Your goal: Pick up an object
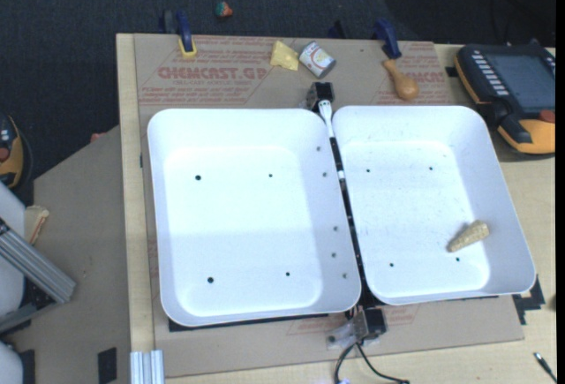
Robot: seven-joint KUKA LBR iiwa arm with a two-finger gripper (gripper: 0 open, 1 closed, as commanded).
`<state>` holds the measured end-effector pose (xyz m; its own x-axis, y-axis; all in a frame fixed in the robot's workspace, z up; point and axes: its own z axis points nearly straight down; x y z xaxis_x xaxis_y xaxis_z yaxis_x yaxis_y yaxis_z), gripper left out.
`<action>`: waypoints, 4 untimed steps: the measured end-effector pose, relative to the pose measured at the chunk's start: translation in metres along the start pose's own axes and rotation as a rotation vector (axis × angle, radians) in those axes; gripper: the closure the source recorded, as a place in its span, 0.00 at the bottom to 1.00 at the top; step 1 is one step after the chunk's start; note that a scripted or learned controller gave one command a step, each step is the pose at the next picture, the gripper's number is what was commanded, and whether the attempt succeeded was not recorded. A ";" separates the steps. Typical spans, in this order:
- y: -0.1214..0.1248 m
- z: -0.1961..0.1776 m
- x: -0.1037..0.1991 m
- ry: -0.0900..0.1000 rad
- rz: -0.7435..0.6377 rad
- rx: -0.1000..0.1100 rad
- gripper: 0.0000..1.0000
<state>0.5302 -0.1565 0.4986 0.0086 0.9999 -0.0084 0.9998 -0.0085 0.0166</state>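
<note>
A small tan, cone-shaped object (468, 237) lies in the right bin (424, 131), near its front right corner, tilted with its narrow end toward the front left. The left bin (238, 122) sits beside it, the two rims touching along the middle.
On the cardboard behind the bins lie a yellow wedge (283, 56), a small white and grey box (317, 59) and an orange-brown wooden piece (402, 82). Blue clamps (184, 31) hold the board's back edge. A teach pendant (516, 91) rests at the far right.
</note>
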 end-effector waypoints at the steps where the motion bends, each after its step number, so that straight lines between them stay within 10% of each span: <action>1: -0.056 0.126 -0.016 0.012 -0.003 0.029 1.00; 2: -0.052 0.082 -0.071 0.002 -0.004 0.009 1.00; 3: -0.055 0.213 -0.023 0.015 -0.012 0.030 1.00; 4: -0.021 0.090 0.020 0.005 -0.014 0.003 1.00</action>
<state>0.5105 -0.1375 0.4077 -0.0057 1.0000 -0.0033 0.9999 0.0057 0.0131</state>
